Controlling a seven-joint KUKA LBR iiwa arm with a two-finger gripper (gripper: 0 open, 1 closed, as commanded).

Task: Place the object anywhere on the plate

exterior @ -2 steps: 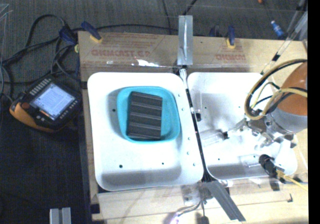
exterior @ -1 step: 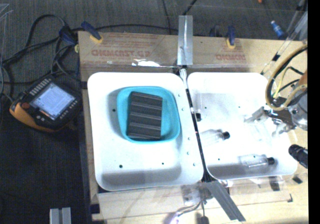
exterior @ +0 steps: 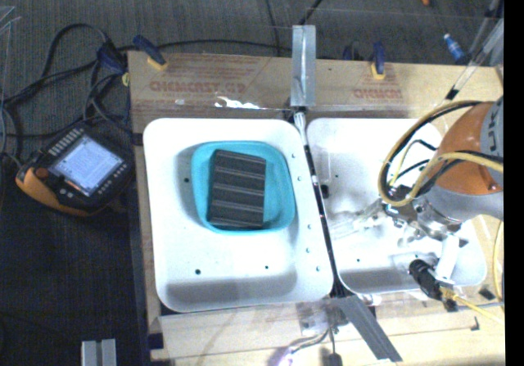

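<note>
Near right: grey arm with orange band point(exterior: 475, 139) is down over the right shallow white bin point(exterior: 360, 139), two-finger gripper point(exterior: 409, 229) low near the bin floor. Whether it's spread or pressed together, can't tell — wrist and yellow cables cover it. Nothing visibly between the fingers, so no claim of a hold.

Left shallow white bin point(exterior: 164, 274): square turquoise plastic plate point(exterior: 281, 184) sits in the middle, and the dark grey ribbed rectangular block point(exterior: 237, 188) lies flat on it, fully inside the rim, slightly rotated.

My read: the object is on the plate, so the placement looks done. The step in hand is likely getting clear. To do it well: lift straight up before any sideways move, keep the cables off the divider between the bins, don't sweep across the left bin and nudge the block.

Far: plywood backboard point(exterior: 246, 82) with clamps; teach pendant point(exterior: 78, 172) on the carpet far left.
</note>
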